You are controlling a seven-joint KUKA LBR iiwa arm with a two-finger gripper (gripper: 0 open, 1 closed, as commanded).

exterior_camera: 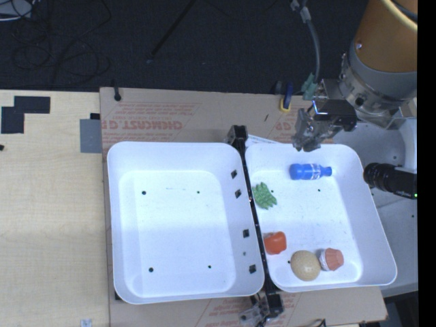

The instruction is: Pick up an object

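Over the right bin's [371, 216] far rim, at about twelve o'clock, the gripper [308, 142] hangs; whether its jaws are wide or narrow I cannot tell. A blue bottle [310, 172] lies just beneath. A green leafy toy [263, 196] sits at nine o'clock, a red block [275, 242] at seven, and a tan ball [306, 265] touching an orange-capped piece [332, 258] at six.

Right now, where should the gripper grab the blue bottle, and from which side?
Grip the blue bottle across the middle of its body, coming straight down from above. It lies on its side, cap pointing right, with open bin floor on both long sides for the fingers. The gripper hangs just above it.
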